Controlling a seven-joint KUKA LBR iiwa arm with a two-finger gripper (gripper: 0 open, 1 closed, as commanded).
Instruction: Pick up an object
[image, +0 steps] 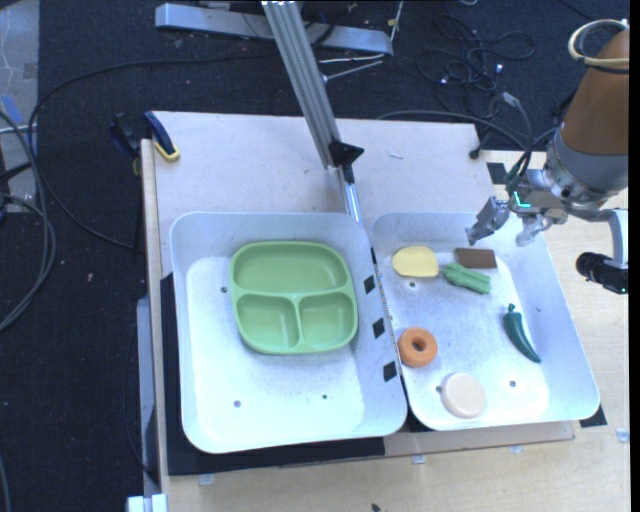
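The gripper (508, 225) hangs over the far edge of the right bin (560, 330), its two fingers spread apart with nothing between them. Just beside it, toward the bin's middle, lies a brown block (476, 258), touching a light green piece (467, 278). A yellow lump (415, 262) sits left of the block, an orange ring (417, 347) nearer me, a cream disc (464, 394) nearer still. A dark green pepper (520, 333) lies to the block's near right. The left bin (200, 400) holds a green divided tray (295, 297).

tray (294, 296) in left bin (200, 330), doughnut (417, 347) in right bin (560, 330)
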